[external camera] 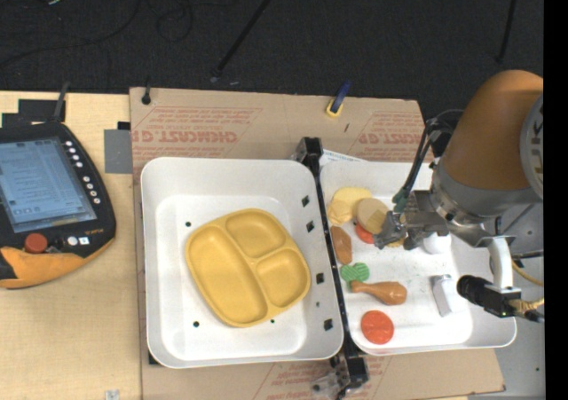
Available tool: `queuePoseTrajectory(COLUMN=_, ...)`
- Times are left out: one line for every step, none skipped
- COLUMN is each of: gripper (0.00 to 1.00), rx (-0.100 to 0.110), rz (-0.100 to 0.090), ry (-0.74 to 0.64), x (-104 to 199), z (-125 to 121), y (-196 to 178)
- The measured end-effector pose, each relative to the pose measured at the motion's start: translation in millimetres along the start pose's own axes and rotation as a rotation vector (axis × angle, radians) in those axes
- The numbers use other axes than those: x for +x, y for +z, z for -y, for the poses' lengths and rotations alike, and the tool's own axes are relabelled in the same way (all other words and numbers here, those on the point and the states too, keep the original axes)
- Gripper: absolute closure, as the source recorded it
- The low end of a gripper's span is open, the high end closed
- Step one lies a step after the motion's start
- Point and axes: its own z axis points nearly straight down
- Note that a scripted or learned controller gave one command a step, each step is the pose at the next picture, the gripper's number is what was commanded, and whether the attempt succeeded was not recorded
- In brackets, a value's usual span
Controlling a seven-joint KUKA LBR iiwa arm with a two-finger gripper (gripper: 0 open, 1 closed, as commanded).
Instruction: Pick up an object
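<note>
A tan, round toy food piece (pixel 371 212) lies beside the end effector (pixel 390 234), whose grip state I cannot tell.

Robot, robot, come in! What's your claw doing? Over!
Gripper low in right white bin, above round tan toy food. Nothing seen held. Brown toy drumstick lies nearby.

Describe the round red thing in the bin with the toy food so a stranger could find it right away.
Start at the right-hand white bin, the one that holds the toy food. At its near edge, just below the brown drumstick, lies a flat red disc, the reddest and roundest piece there.
</note>
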Motion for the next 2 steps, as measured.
queuePoseTrajectory(gripper=1.00, rx=0.002, rz=0.001, ry=0.000, x=56.2, z=4.7, y=15.1)
queuePoseTrajectory(gripper=1.00, rx=0.002, rz=0.001, ry=0.001, x=105.0, z=19.7, y=21.8)
